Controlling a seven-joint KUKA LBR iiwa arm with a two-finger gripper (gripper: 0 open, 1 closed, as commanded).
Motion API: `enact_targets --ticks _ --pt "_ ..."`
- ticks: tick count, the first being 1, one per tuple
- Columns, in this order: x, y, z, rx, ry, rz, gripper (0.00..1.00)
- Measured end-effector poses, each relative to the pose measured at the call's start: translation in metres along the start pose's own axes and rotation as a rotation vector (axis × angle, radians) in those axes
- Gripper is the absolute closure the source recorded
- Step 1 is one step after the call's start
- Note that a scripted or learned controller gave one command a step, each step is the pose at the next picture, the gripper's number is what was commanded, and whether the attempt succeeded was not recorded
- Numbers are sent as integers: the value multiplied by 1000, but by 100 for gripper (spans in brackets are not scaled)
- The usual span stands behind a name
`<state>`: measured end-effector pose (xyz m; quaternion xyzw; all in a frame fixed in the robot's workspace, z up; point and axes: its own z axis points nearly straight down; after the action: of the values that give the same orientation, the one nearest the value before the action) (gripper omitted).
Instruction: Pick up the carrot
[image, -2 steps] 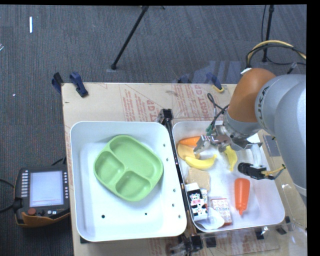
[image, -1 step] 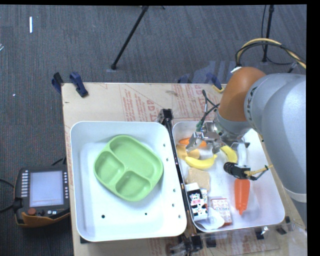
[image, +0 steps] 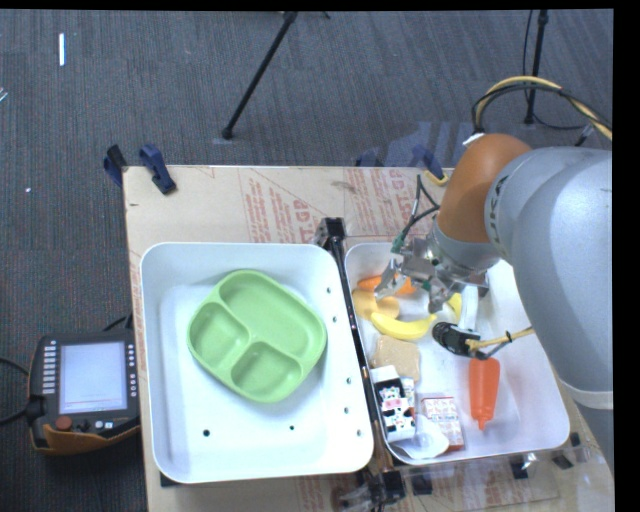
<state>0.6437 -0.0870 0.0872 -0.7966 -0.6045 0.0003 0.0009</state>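
Hovering gripper (image: 415, 285) over banana (image: 400, 324), right bin (image: 535, 420) far end | grasp: cannot tell | carrot (image: 484, 390) lies near-right, apart.

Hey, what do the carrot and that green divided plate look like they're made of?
The carrot looks like moulded plastic toy food: uniform orange, smooth, with a slight sheen, though the view is too coarse to be certain. The green divided plate also looks like plastic: one even pale green colour, rounded moulded compartment walls and a matte-to-satin finish.

An orange carrot (image: 484, 390), a yellow banana (image: 400, 325) and a light-green divided plate (image: 257, 335) lie in white bins (image: 170, 400).
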Motion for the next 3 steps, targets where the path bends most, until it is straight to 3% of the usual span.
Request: enact_targets --ticks 1,2,3 --pt "-48 12 1 5 -2 392 0" --pt "-37 -27 1 5 -2 522 0" --pt "-15 -7 1 4 -1 742 0"
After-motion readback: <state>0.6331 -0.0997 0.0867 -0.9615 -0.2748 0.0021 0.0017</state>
